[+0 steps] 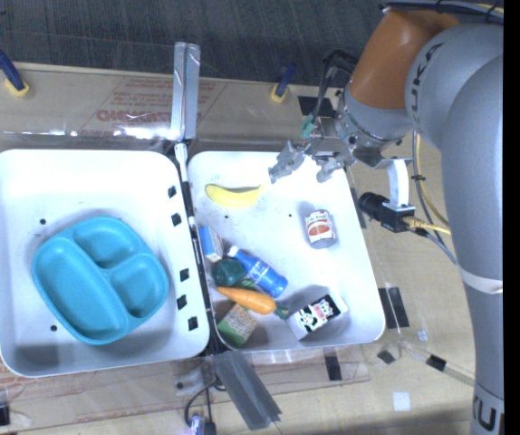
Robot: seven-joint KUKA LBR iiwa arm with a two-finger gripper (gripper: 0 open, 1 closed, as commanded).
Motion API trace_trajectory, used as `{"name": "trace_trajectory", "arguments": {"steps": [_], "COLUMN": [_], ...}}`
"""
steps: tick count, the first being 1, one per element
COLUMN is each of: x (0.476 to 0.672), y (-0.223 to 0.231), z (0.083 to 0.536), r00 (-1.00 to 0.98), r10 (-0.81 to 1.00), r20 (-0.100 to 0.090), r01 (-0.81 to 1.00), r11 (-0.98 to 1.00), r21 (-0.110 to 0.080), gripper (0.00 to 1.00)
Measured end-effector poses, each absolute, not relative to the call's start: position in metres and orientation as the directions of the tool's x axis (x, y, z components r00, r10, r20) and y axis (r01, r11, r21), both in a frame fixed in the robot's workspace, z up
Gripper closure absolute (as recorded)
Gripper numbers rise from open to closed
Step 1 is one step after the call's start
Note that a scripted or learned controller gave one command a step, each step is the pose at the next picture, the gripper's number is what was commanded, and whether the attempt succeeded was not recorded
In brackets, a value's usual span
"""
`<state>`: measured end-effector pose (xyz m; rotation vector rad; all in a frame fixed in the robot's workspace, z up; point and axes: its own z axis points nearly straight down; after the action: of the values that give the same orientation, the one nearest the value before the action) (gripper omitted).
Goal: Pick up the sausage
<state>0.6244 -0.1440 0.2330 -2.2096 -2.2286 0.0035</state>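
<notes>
Closest to us, at the right bin's six o'clock rim, a brownish-green piece lies half buried under the carrot. That is my best guess for the sausage, though I can't tell for certain; nothing else in there reads as one.

The claw hovers over the bin's twelve o'clock edge, fingers spread, nothing between them, well apart from that pile.

Risks: the target sits at seven o'clock, wedged beneath the carrot and touching the blue bottle. A descent there could close on the carrot or the bottle instead, or skid off against the bin wall. The banana, near the claw at eleven o'clock, is the easy wrong pick.

The count: two bins, the left bin carrying one blue divided plate. In the right one: one banana, one can at two o'clock, one carrot, one blue bottle, one cow-print carton at five o'clock, one brownish piece.
</notes>
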Motion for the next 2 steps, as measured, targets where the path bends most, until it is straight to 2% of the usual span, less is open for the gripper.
{"name": "trace_trajectory", "arguments": {"steps": [1,2], "x": [0.656,0.657], "y": [-0.137,-0.135], "z": [0.150,0.160], "r00": [0.257,0.250], "r10": [0.966,0.968], "r20": [0.000,0.000], "r01": [0.966,0.968], "r11": [-0.257,-0.250], "r21": [-0.007,-0.009], "gripper": [0.00,1.00]}}
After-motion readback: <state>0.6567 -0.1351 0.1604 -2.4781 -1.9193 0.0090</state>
